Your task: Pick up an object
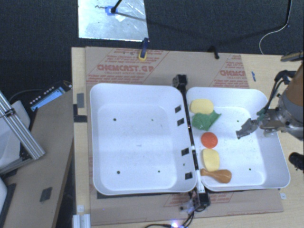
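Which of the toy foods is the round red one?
The small round red toy tomato, in the right white bin. It sits between the green leafy toy and a yellow toy.

Dark carpet (38, 32) surrounds the wooden bench (80, 80).

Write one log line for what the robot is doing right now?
gripper: over right bin, nothing held | toys: along bin's left side | left bin: beside it

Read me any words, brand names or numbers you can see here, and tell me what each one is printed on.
"CHEMCAST GP", red print on the brown sheet under the bins, at upper left.
"CHEMCAST", the same red print at upper right of that sheet, partly blurred.
Smaller red lines beneath both: too blurred to read.
Red print along the sheet's bottom edge: unreadable.
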`<act>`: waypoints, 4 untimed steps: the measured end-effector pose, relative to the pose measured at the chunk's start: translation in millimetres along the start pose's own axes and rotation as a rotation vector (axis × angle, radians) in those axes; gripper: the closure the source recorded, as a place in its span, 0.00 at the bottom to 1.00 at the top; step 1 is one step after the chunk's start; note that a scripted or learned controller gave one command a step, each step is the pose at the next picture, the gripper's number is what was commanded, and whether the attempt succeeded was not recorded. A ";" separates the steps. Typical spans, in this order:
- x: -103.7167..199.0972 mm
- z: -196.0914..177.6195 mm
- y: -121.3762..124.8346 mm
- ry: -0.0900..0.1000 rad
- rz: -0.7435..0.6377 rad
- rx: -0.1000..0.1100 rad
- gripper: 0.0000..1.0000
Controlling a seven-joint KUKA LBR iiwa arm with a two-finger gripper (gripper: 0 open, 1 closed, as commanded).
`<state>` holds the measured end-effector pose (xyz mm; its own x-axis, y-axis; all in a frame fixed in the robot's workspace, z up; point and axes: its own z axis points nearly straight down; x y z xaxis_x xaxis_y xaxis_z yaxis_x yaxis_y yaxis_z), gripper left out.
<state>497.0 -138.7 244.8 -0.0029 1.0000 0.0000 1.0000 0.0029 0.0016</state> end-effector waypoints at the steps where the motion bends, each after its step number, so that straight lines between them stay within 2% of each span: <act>1: 40.4 156.5 22.4 0.004 -0.005 0.011 0.00; 2: 36.7 137.5 25.2 0.000 0.001 -0.001 1.00; 3: 88.1 55.2 72.9 0.000 -0.008 -0.010 1.00; 4: 124.4 -81.2 126.4 0.000 -0.008 -0.020 1.00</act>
<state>622.9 -14.0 326.2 -0.0107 0.9999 0.0002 0.9997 0.0106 0.0212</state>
